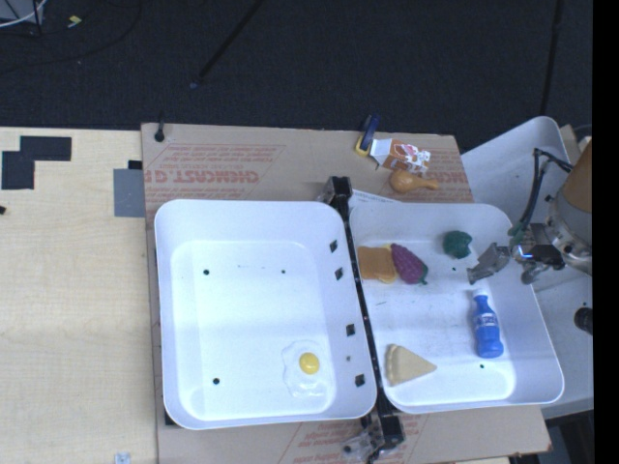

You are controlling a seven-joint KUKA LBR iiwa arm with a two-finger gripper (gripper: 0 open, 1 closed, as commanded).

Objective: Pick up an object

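- Over the right white bin's (542,356) far edge, the hand (505,262) hovers wide, gripping nothing, likely poised to descend;
- the blue plastic bottle (486,327) lies just beside, flat and reachable.

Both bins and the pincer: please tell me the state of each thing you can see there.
Fried egg: flat in the left bin.
Blue bottle: lying down in the right bin.
Cheese wedge: flat.
Purple vegetable: leaning on the bread.
Green item: lying free.
Pincer: over the right bin, holding nothing.
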